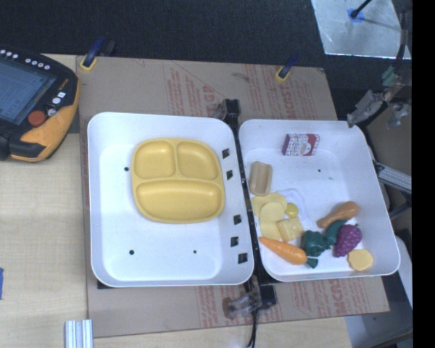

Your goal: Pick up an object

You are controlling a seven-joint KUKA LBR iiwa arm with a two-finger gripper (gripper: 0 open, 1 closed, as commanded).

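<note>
We see the hand (377,106) at the right bin's (377,194) upper right corner; its grip we cannot tell. Toy food, including a carrot (282,249), lies below-left of it.

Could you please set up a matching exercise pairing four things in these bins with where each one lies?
Things:
1. yellow plate
2. red carton
3. carrot
4. grapes

Places:
A. far part of the right bin, apart from the other food
B. near left of the right bin, by the divider
C. left bin
D. near right of the right bin, beside the drumstick

Pairs: 1-C, 2-A, 3-B, 4-D
</note>
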